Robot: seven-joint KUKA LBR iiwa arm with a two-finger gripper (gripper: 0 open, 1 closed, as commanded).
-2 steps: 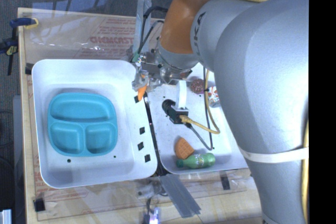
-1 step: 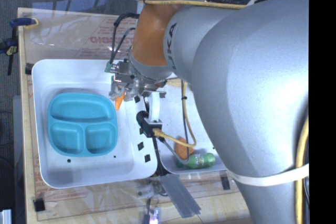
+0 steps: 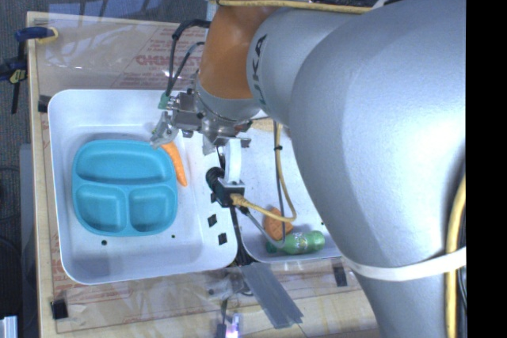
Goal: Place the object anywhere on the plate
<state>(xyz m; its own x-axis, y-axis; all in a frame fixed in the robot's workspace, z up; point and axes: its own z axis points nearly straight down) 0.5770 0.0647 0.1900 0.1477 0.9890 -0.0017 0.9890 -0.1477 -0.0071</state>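
Now, left bin [image 3: 63, 170] w/ blue plate [image 3: 124, 186], carrot [image 3: 176, 162] beside it, tool [image 3: 168, 134] clenched on carrot's top.

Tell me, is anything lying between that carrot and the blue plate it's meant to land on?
Nothing visible does. The carrot hangs just below the gripper, right at the blue plate's right rim, with no object between them.

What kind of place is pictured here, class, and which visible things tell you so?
Probably a robotics lab test bench: a large grey robot arm reaches over two white bins, with toy-like items such as a blue divided plate and carrot.
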